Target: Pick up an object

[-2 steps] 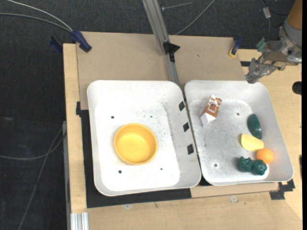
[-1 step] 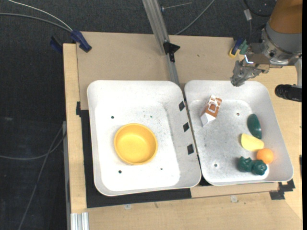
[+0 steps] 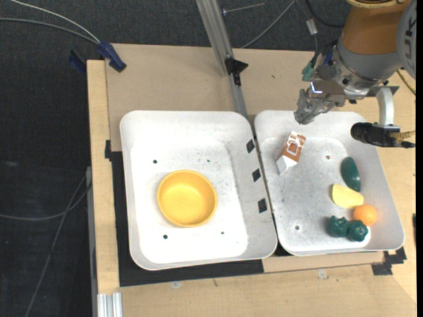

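Observation:
My gripper [image 3: 306, 113] hangs over the far left edge of the right bin [image 3: 310, 240], below the orange-banded wrist. Just in front of it, a small orange and white carton [image 3: 291, 152] lies tilted on the bin floor, apart from the gripper. Along the bin's right side lie a dark green oval object [image 3: 350, 172], a yellow banana-like piece [image 3: 346, 195], a small orange ball [image 3: 365, 214] and a dark green lumpy object [image 3: 347, 228]. Nothing shows in the gripper.
A yellow bowl [image 3: 187, 197] sits in the left bin [image 3: 142, 243]. A slanted metal pole [image 3: 218, 32] runs down to the gap between the bins. Black clips [image 3: 258, 174] line the divide. Cables hang near the arm.

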Robot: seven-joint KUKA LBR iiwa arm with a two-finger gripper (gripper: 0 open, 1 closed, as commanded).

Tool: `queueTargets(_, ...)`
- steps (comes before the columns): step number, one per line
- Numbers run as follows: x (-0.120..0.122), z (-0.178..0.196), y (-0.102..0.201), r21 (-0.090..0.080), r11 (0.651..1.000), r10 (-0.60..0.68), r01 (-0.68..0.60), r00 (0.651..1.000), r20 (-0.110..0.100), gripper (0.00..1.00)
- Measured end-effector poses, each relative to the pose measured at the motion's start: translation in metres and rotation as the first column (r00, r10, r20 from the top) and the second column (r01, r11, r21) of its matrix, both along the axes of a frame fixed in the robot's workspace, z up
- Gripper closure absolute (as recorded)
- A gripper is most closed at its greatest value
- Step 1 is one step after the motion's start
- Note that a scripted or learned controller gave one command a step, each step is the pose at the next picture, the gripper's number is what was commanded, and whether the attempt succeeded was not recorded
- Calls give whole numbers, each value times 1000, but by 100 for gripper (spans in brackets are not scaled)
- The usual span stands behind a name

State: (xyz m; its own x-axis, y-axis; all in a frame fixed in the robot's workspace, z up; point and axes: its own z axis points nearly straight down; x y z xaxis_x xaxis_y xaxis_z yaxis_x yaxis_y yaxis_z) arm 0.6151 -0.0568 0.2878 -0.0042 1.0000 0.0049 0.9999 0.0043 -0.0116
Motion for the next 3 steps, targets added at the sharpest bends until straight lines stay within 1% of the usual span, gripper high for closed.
queueTargets(1, -14, -24, 53, 0, 1000, 0, 0, 1000, -3, 100)
queueTargets(2, -17, -33, 102, 0, 1000, 1, -1, 1000, -5, 100)
queueTargets(3, -27, -52, 148, -2, 1000, 1, -1, 1000, -6, 100)
